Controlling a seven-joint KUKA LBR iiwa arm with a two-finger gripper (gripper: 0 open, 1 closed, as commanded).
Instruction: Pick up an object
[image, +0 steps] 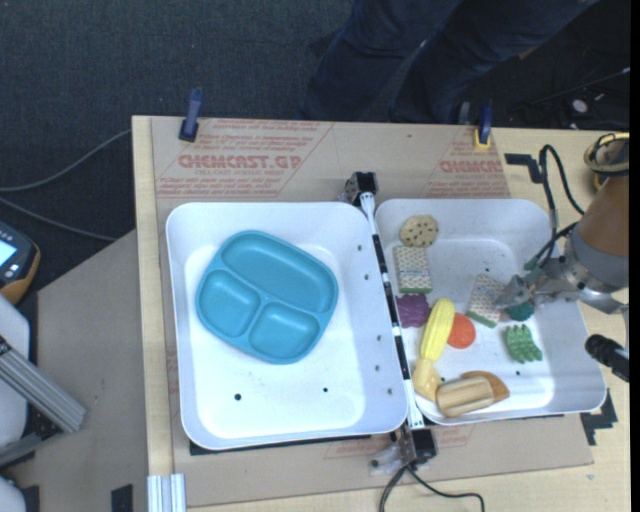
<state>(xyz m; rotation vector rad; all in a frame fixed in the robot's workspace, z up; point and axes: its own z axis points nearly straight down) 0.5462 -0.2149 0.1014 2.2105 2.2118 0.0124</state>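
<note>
Teal object lies in the right bin, at the claw (claw opening cannot be determined), above the green piece.

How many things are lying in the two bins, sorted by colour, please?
Blue: 1, the divided plate
Yellow: 1, the banana
Purple: 1, the purple piece
Orange-red: 1, the round piece
Green: 1, the ridged piece
Tan or brown: 2, the cookie and the bread roll
Speckled pale: 2, the wafers
Total: 9
</note>
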